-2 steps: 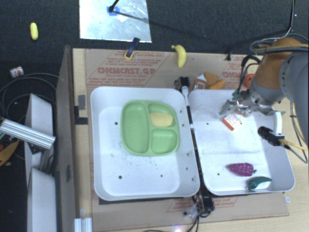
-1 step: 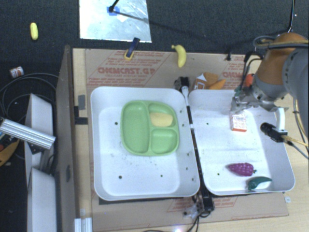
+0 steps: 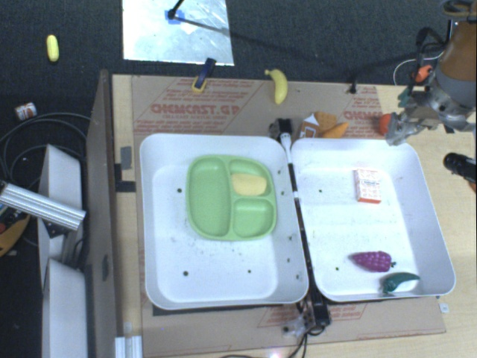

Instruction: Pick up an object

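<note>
Camera view puts the end effector (image 3: 400, 129) at the far right corner of the right bin (image 3: 425, 200), over its rim, holding nothing; whether it is open or closed I cannot tell. Just nearer and left of it lies a small white-and-red box (image 3: 367, 185). Well nearer, by the front wall, sit purple grapes (image 3: 372, 260) and a teal object (image 3: 399, 281). Far left, the left bin (image 3: 160, 200) holds a green divided tray (image 3: 216, 200) with a yellow item (image 3: 250, 183).

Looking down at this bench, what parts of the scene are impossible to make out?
- Gripper: small and blurred at the camera view's upper right, so the state of the jaws is unclear.
- Arm: cut off by the right edge.
- Small box in the right bin: print too small to read.
- Orange pieces behind the bins: too small to identify.
</note>
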You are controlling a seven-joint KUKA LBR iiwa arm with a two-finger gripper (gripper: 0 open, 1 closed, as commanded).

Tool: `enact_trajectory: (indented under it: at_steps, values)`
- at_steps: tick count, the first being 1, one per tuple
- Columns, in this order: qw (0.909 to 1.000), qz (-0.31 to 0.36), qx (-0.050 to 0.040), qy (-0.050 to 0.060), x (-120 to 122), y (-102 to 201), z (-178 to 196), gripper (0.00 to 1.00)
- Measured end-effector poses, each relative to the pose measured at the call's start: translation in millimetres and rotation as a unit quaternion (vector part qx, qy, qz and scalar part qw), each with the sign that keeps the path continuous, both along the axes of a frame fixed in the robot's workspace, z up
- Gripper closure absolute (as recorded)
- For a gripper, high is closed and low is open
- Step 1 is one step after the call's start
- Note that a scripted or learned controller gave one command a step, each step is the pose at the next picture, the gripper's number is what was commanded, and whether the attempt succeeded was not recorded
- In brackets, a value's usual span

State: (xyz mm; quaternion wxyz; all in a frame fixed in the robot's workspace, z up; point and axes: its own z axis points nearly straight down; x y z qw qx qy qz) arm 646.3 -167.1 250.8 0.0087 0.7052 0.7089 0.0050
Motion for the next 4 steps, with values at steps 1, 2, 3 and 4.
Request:
enact_trajectory:
  at_steps: [1,2,3,4]
  values:
    - [1.0,-0.002,0.0013,0.007,16,-28,-13,1.0]
    - [1.0,-0.001,0.0014,0.007,23,-31,-9,1.0]
    - [1.0,-0.002,0.0012,0.008,23,-40,-13,1.0]
    - [1.0,-0.001,0.0017,0.008,19,-31,-21,1.0]
